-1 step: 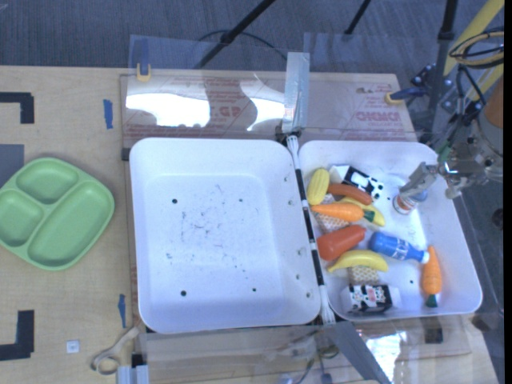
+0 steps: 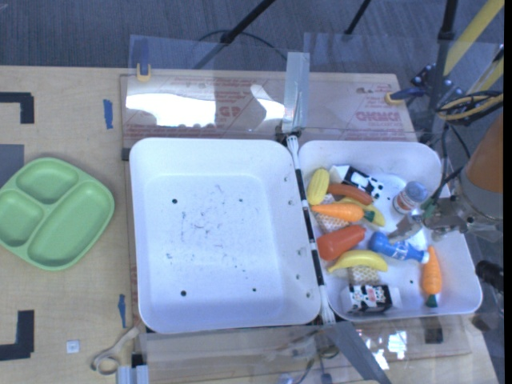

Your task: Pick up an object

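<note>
The right white bin [image 2: 460,294] holds several toy items: a yellow corn cob [image 2: 318,186], an orange carrot [image 2: 344,211], a red pepper [image 2: 342,240], a banana [image 2: 358,261], a blue bottle [image 2: 396,250], a second small carrot [image 2: 431,274], a black-and-white carton [image 2: 368,298] and a small clear bottle [image 2: 410,196]. My gripper [image 2: 414,222] reaches in from the right over the bin's right half. It hangs just above the blue bottle and beside the clear bottle. Nothing visibly hangs from it.
The left white bin [image 2: 216,230] lies beside the right one, with a ridge between them. A green divided plate [image 2: 52,213] rests on the wooden bench at far left. Clear plastic panels stand behind the bins. Cables and tripod legs are at the back right.
</note>
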Controlling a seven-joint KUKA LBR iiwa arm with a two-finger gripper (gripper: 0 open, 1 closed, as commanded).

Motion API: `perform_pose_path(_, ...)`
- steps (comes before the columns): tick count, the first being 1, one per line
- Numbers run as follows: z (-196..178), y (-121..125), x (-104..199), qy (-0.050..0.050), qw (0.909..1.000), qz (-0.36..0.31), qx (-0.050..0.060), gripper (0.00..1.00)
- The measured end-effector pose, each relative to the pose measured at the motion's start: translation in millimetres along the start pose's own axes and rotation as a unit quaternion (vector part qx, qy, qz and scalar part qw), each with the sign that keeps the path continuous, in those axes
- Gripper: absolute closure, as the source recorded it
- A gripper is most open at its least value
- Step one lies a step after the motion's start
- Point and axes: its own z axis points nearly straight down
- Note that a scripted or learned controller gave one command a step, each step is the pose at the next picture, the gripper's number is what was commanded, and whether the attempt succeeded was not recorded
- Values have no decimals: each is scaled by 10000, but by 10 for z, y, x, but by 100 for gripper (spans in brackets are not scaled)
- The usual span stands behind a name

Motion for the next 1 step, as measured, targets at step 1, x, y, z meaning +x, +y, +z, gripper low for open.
perform_pose_path(1,566,-145,-326,33,9969,-780,-17,0)
